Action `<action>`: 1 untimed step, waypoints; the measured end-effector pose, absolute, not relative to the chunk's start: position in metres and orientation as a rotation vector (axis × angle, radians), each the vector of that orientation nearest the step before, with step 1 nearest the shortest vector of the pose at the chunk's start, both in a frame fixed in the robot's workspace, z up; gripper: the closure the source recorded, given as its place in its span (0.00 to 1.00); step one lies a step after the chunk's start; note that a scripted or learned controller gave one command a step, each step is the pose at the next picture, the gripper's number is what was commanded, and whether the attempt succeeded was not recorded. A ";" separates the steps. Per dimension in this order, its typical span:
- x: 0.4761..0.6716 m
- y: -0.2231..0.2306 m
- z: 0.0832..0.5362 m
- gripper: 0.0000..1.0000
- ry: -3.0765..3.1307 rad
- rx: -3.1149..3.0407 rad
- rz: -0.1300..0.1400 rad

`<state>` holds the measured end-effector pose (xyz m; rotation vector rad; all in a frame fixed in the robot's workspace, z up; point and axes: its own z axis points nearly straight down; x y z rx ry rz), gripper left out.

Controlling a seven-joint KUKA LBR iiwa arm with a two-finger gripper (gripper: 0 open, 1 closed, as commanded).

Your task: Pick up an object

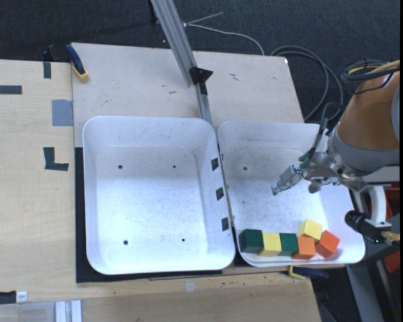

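The gripper (290, 180) hangs over the middle of the right bin (255, 139), its fingers pointing toward the left bin (101, 180); whether they are apart or together cannot be told, and nothing shows between them. The bench (134, 79) is pale wood, set on dark carpet (54, 12), with a metal rail (178, 35) slanting down to where the two bins meet. The grey arm (366, 123) leans in over the right bin's far-right rim. Along that bin's near edge lie the blocks: dark green (251, 239), yellow (271, 243), green (288, 243), orange (305, 247), another yellow (311, 229) and a red-orange one (328, 243), huddled touching, well apart from the gripper.
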<state>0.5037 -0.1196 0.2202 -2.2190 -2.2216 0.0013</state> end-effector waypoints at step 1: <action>0.488 -0.177 0.240 0.00 -2.218 -2.227 0.003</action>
